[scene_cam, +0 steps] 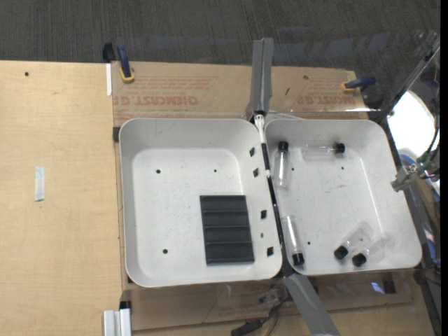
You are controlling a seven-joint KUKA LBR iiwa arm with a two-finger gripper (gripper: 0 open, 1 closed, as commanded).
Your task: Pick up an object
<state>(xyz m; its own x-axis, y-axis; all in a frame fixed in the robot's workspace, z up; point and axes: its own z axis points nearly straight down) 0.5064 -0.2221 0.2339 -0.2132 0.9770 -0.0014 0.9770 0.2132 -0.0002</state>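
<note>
Two shallow white plastic bins side by side: left bin (140, 187), right bin (378, 187). Left: one ribbed black rectangular block (227, 229) near front wall, open floor behind. Right: five clear black-capped tubes (281, 165) hugging the walls, centre free. Gripper state: can't tell.

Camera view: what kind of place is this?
Likely a robot bin-picking test bench in a lab: two white bins, left bin and right bin, cardboard held by clamps, clear tubes as pick objects.
</note>
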